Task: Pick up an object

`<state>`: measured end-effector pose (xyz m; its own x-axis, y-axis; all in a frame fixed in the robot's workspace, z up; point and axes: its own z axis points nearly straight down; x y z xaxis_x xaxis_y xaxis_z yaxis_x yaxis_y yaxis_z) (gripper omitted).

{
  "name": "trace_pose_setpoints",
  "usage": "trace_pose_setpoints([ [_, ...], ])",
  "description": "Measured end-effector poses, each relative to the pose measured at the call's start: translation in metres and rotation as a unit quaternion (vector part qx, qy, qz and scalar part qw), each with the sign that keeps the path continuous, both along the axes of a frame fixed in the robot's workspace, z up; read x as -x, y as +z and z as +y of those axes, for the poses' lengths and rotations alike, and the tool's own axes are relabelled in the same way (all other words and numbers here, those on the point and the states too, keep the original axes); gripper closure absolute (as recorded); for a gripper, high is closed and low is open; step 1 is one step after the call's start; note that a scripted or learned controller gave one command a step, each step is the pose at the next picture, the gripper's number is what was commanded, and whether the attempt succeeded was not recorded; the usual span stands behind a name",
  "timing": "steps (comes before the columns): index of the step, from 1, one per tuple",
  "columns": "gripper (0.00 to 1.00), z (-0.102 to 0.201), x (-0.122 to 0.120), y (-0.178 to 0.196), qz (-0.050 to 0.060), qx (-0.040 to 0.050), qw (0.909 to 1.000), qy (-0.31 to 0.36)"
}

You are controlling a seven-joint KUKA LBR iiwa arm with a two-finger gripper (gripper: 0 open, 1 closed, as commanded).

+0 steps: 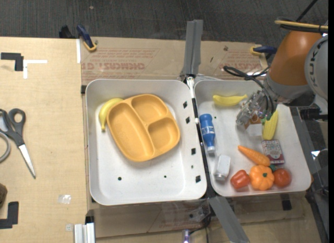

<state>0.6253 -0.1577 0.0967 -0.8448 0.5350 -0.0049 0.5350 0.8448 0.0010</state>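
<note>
Nearby, smooth cylindrical blue bottle (207, 131)

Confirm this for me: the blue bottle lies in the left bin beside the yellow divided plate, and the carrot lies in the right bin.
Not quite. The camera view shows the blue bottle in the right bin, along its left wall, not in the left bin. The yellow divided plate is in the left bin, and the carrot does lie in the right bin.

Glossy white plastic bins (104, 184), smooth matt yellow plastic plate (142, 127), pale wooden bench (42, 132)
</note>
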Motion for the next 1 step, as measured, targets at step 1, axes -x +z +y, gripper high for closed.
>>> trace_pose_setpoints([
  [1,1.0,0.0857,-0.0172,0.0959,0.0,-0.0006,0.995,-0.1],
])
